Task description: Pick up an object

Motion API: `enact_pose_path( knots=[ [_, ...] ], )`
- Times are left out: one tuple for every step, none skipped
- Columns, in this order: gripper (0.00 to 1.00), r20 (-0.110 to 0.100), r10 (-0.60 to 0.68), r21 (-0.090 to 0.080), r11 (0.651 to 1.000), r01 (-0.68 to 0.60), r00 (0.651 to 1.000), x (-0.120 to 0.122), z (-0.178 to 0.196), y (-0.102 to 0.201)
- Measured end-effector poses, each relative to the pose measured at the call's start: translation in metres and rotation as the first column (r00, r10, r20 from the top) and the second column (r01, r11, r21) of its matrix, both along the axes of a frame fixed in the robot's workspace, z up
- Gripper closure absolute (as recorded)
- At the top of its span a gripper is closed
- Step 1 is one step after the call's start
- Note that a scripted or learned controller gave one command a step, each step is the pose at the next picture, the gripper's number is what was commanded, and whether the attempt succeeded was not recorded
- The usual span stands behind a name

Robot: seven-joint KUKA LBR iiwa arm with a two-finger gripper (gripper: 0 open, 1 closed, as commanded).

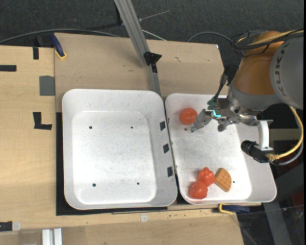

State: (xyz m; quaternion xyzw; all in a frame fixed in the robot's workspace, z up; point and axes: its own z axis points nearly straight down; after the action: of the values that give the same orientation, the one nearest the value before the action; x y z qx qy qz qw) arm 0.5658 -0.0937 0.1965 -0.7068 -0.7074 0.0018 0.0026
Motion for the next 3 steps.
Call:
enact_pose_path(
  knots=[
    [0.00,0.004,0.001,-0.001,1.000,-0.001,1.000,0.001,0.003,0.000],
    [0.00,0.000,0.000,-0.001,1.000,0.000,1.000,-0.004,-0.042,0.003],
    [0.00,-0.002,0.000,-0.001,1.000,0.000,1.000,-0.011,-0.106,0.003]
  ],
)
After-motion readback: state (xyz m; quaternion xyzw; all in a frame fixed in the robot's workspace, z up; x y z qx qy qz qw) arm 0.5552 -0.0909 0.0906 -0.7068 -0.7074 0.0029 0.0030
